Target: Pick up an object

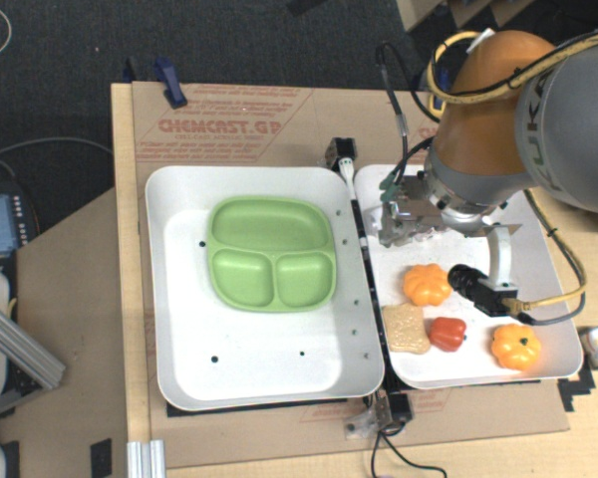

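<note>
Dark carpet around cardboard-topped counter (229, 118). Left bin (179, 366) carried green divided plate (272, 253). In right bin (478, 374), pincer (401, 227) hung low at upper-left corner; spread or pressed together, could not tell. Below it lay tan bread slice (406, 329), orange pumpkin (424, 284), red pepper (448, 334), second pumpkin (515, 347), all on bin floor. Judged nothing picked yet; grasp and lift both left.

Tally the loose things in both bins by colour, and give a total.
Green: 1, the divided plate
Orange: 2, the left pumpkin and the right pumpkin
Red: 1, the red vegetable
Tan: 1, the bread slice
Total: 5
</note>
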